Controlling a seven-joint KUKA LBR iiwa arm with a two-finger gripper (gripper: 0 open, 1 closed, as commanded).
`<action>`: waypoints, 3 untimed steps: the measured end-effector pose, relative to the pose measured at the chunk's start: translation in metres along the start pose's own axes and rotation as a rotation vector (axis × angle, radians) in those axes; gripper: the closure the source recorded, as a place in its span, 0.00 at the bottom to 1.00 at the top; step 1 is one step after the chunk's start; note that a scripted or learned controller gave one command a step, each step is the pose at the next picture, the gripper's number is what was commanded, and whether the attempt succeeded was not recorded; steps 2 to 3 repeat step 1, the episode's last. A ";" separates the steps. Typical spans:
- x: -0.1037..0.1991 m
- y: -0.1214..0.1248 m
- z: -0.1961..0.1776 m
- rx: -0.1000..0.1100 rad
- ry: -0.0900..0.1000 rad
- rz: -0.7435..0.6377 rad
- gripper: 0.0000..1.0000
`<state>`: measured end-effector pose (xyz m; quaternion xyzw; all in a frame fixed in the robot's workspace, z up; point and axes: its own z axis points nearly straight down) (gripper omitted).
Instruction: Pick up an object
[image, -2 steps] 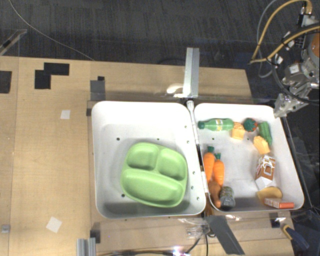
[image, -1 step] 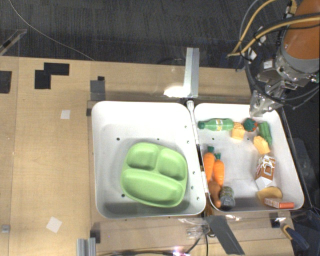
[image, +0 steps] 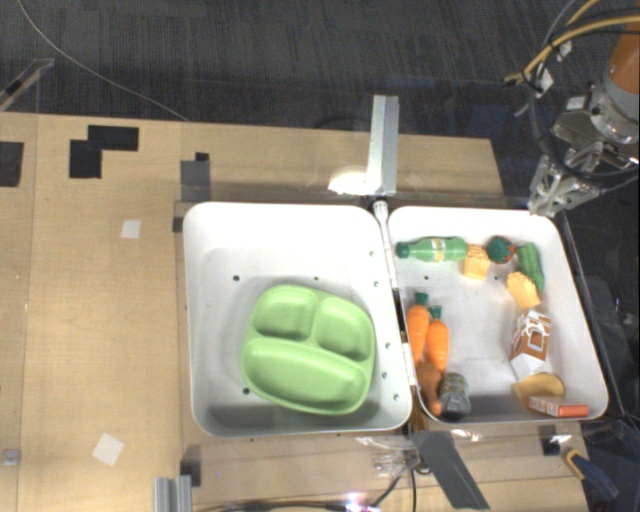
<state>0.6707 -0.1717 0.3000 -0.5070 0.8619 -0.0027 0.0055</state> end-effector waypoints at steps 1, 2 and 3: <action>0.059 0.043 -0.017 0.001 0.002 0.113 1.00; 0.059 0.043 -0.017 0.001 0.002 0.113 1.00; 0.059 0.043 -0.017 0.001 0.002 0.113 1.00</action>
